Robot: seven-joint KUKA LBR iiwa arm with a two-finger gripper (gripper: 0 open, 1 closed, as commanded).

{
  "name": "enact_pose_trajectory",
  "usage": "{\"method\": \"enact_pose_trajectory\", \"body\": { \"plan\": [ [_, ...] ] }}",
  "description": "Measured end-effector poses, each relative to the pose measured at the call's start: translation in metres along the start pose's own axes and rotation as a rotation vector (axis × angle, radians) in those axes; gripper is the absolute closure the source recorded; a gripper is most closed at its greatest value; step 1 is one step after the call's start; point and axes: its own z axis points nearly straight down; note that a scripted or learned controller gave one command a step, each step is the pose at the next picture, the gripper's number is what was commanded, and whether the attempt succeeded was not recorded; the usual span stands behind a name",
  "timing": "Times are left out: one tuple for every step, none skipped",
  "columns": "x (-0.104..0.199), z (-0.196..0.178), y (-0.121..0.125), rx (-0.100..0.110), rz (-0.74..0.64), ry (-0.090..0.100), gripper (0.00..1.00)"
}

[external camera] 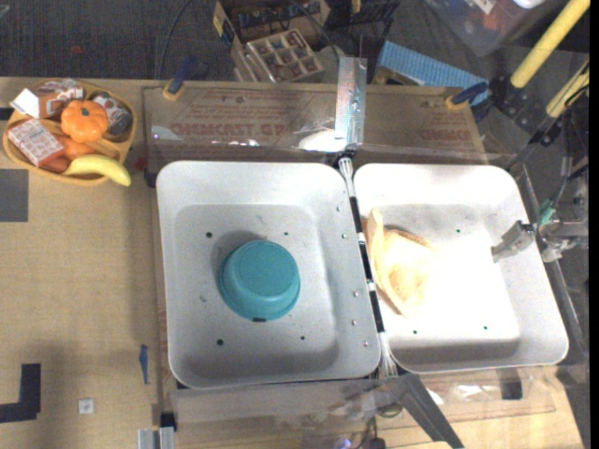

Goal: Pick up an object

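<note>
Camera view | gripper (510,241) low over right bin's (468,340) right edge | finger state unclear

A teal bowl (260,280) fills the left bin's (187,213) middle; a tan, perhaps cloth, piece (401,269) crowds the right bin's (487,195) left wall

Teal bowl (260,280); pale yellow, perhaps orange-mottled cloth (401,267); white bins (187,195).

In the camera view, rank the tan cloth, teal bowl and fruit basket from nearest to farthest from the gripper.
From the gripper at the right bin's right edge:
1. Tan cloth, right bin's left side.
2. Teal bowl, upside down, middle of left bin.
3. Fruit basket, bench's far-left corner.
</note>
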Motion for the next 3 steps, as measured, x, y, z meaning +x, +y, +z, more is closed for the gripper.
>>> {"method": "enact_pose_trajectory", "body": {
  "plan": [
    [0.041,0.124,0.066,-0.004,0.056,-0.003,0.0],
    [0.083,0.127,0.111,-0.009,-0.272,-0.004,0.0],
    [0.151,0.029,0.106,-0.004,-0.287,-0.002,0.0]
  ]
}}
